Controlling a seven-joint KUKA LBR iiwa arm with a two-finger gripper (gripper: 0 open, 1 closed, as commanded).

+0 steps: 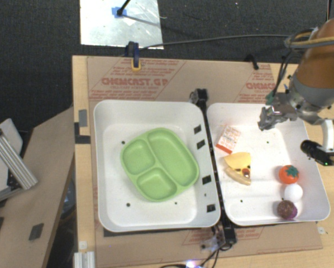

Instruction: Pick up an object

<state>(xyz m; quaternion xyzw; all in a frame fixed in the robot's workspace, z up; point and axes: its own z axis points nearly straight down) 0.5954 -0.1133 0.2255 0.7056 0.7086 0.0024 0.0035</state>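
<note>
My gripper (266, 120) hangs over the far part of the right bin (312, 211), its dark fingers pointing down with nothing seen between them. Below and left of it lies a small red-and-white packet (228, 138). A yellow wedge with a brown edge (238, 166) rests near the bin's middle. Toward the near right corner sit a red tomato-like ball (289, 173), a white ball (293, 192) and a dark purple ball (286, 209), in a column.
The left bin (108, 149) holds a green sectioned plate (158, 163). Black clips (206, 178) run along the seam between the bins. A black part of the arm (318, 151) juts over the right bin's right rim.
</note>
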